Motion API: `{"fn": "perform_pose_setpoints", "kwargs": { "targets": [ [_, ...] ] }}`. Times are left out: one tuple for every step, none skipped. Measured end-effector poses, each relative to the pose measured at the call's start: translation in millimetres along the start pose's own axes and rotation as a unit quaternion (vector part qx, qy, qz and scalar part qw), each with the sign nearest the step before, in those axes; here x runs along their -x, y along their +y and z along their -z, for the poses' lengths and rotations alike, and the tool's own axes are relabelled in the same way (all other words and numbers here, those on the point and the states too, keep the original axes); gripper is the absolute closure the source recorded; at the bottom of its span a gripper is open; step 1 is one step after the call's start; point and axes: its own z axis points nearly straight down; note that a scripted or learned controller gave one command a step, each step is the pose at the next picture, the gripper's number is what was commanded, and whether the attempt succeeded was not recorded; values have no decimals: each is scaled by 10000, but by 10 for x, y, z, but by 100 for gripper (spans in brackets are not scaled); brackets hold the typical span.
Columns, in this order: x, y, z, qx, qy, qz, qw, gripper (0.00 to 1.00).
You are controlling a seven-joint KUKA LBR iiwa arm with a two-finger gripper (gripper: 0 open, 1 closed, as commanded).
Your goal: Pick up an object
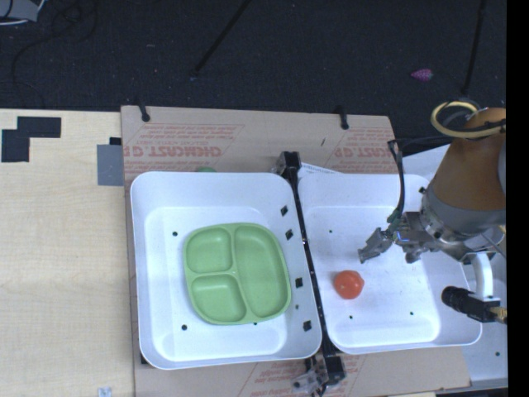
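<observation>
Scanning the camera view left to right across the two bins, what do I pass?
Left bin → green divided plate → right bin → small red-orange object → hand → arm.

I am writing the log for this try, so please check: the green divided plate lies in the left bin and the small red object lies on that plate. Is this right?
Not quite. The green divided plate is in the left bin, but the small red object lies on the floor of the right bin, near the gripper. The camera view shows this.
</observation>
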Motion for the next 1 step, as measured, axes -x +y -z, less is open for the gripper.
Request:
{"fn": "perform_pose_setpoints", "kwargs": {
  "targets": [
    [2,29,60,63,-10,9,10000,0]
  ]
}}
